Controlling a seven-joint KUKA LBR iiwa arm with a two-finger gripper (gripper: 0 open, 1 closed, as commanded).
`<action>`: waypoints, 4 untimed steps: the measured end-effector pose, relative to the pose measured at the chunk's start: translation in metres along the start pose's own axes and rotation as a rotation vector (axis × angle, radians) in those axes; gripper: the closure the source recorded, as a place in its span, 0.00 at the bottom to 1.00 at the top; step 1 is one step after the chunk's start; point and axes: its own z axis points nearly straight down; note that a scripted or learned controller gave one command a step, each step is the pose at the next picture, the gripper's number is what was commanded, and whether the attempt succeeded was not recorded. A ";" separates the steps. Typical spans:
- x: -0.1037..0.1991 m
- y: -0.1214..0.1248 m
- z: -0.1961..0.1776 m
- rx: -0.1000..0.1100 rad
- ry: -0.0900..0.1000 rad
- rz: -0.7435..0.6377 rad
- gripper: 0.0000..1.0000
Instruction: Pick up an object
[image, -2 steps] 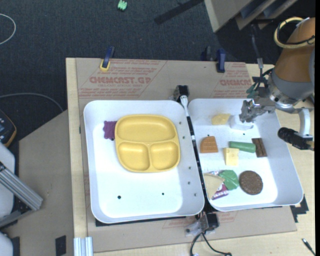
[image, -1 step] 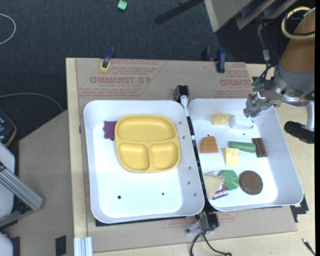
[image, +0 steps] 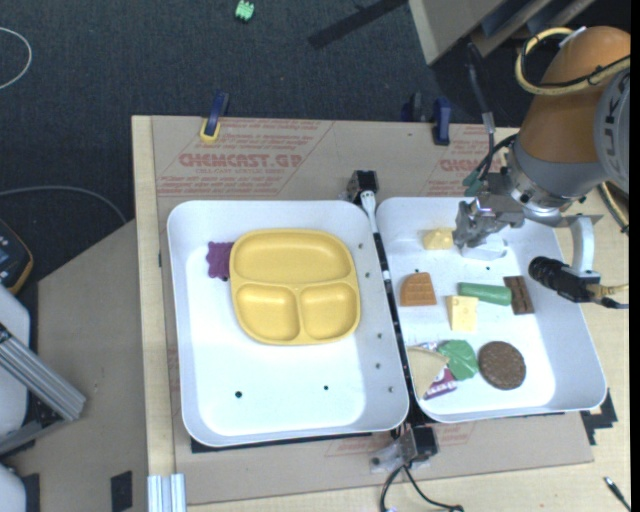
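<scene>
Right bin: hand hovers beside pale-yellow piece (grip state unclear).

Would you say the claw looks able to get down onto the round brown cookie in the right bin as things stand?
Probably yes. The brown cookie lies flat with nothing over it; only a green wrapper sits beside it. The claw hovers at the bin's far end.
</scene>
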 end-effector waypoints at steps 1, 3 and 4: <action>0.052 -0.016 -0.012 -0.001 0.001 -0.002 1.00; 0.113 -0.053 -0.017 -0.006 -0.002 0.002 1.00; 0.113 -0.060 -0.001 0.000 -0.001 0.004 1.00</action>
